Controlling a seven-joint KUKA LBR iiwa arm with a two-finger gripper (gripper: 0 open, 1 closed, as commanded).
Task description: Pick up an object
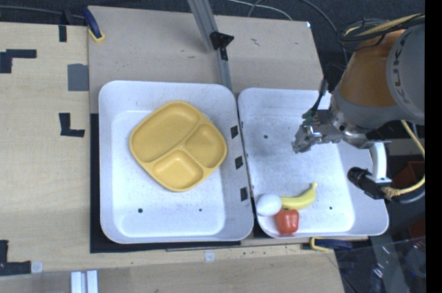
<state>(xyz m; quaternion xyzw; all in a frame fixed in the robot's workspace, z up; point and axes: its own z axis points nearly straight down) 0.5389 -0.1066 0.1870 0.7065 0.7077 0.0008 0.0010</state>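
Camera view shows the bench from above, and I go through it from the left side to the right. Far to the left of the gripper lies the left bin (110,215), and in it a yellow divided plate (178,145) rests flat, turned a little, well apart from the tool. Next comes the right bin (276,105), whose floor is mostly bare under the tool. Below the gripper and to its left, in the near corner of this bin, three small things lie together: a white egg-like ball (268,204), just beside it a red pepper-like toy (287,221), and a yellow banana (301,197) that touches or almost touches both. The gripper (302,142) hangs over the middle of the right bin, nearer its right wall, with nothing visible between its fingers; from this angle I cannot tell whether it is wide or narrow. Behind it, to the right, the grey arm with the orange band (373,77) reaches in. I judge that the picking is in the approach step, nothing is taken yet. The next move, I think, calls for travelling toward the near corner, choosing one of the three things, probably the banana since it lies closest, and descending carefully because the neighbours are crowded.
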